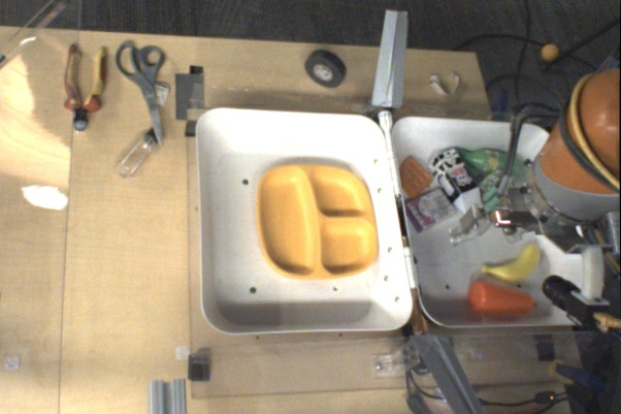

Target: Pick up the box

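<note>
A small black-and-white box (451,169) lies at the back of the right bin (437,301), next to a green packet (488,160). The arm reaches in from the right, its orange band over the bin's right side. My gripper (488,216) hangs low over the middle of that bin, just in front and to the right of the box and apart from it. Nothing shows between its metal parts.
The right bin also holds a brown-orange piece (416,175), a purple-and-clear packet (431,206), a yellow banana (517,264) and a red-orange vegetable (501,299). A yellow divided tray (316,218) sits in the left bin (228,208). Scissors (146,78), pliers (81,80) and a tape roll (325,67) lie on the bench.
</note>
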Robot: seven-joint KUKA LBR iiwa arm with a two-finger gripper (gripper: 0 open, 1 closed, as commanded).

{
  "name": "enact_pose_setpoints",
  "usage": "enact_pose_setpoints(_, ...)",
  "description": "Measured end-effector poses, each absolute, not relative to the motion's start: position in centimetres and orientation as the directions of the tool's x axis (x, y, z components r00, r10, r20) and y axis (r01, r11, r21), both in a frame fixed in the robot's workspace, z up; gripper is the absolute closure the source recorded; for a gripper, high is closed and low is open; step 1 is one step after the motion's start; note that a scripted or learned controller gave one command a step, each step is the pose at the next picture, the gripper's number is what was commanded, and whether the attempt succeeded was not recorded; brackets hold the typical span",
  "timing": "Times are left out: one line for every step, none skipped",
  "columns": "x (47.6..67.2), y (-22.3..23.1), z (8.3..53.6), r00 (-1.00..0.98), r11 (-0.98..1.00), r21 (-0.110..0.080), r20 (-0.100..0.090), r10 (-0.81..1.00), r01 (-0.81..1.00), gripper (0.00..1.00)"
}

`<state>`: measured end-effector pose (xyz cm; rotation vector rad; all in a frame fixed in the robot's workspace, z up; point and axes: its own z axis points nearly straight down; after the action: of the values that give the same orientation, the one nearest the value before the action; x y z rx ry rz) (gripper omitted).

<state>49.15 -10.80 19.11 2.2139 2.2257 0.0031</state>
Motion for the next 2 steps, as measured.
enact_pose_setpoints(55.5,-9.9,10.6,0.152,-0.152,0.010,0.002,0.988,0.988,0.00)
enact_pose_setpoints(58.7,-8.7,9.4,0.028,-0.028,0.018,-0.003,1.000,0.999,0.00)
